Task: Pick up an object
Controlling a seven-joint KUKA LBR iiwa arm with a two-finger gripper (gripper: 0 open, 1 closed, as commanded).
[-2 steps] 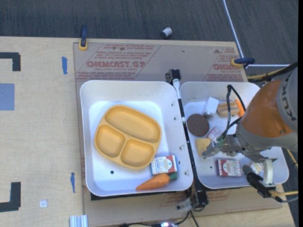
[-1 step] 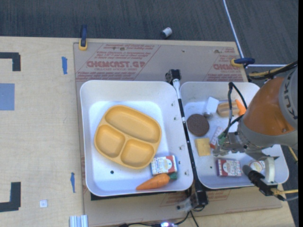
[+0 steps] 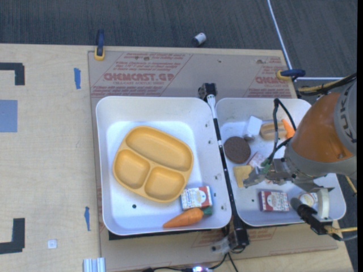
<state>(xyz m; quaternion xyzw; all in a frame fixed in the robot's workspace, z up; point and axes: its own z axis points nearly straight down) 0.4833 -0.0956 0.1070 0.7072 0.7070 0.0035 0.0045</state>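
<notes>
My gripper (image 3: 256,176) is low in the right bin (image 3: 338,211), under the orange band of the arm (image 3: 317,135). It hovers at the right edge of a yellow wedge (image 3: 242,173), just above a red and white carton (image 3: 274,200). A brown disc (image 3: 236,149) lies to the upper left of the gripper. A bread roll (image 3: 270,130), a white block (image 3: 253,124) and a small orange piece (image 3: 288,128) sit at the back of this bin, partly behind the arm's cable. A white cup-like item (image 3: 315,200) lies at the front right.
The left bin (image 3: 108,118) holds a yellow divided plate (image 3: 152,162), a small carton (image 3: 195,198) and a carrot (image 3: 184,217) along its front edge. A black divider rail (image 3: 218,146) runs between the bins. A blue clamp (image 3: 290,73) sits at the board's back right.
</notes>
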